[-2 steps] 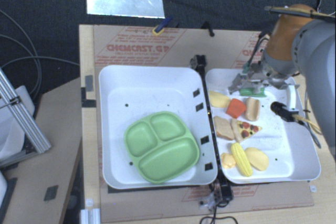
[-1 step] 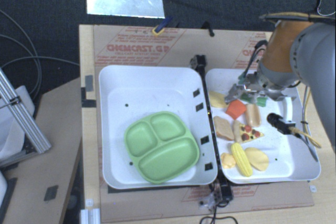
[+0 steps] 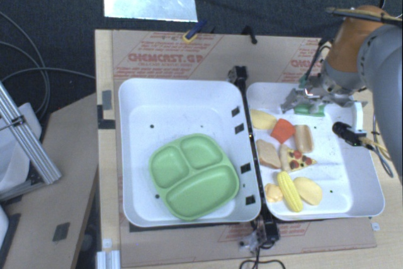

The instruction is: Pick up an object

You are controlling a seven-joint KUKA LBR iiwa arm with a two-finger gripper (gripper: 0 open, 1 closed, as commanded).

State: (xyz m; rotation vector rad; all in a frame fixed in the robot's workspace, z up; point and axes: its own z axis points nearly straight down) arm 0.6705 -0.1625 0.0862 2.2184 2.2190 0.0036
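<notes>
Jaws (image 3: pixel 308 97) hover low over a green block (image 3: pixel 308 109) at the right bin's (image 3: pixel 365 195) far edge, positioned for grasping; spread state cannot be determined.

Single fixed camera above bench (image 3: pixel 157 47), looking down at slant; both bins in frame, arm (image 3: pixel 371 53) entering right.

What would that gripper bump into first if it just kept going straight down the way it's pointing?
Probably the green object lying right under the gripper, at the far end of the right bin. Depth is hard to judge from this slanted view, so it could already be touching it.
</notes>
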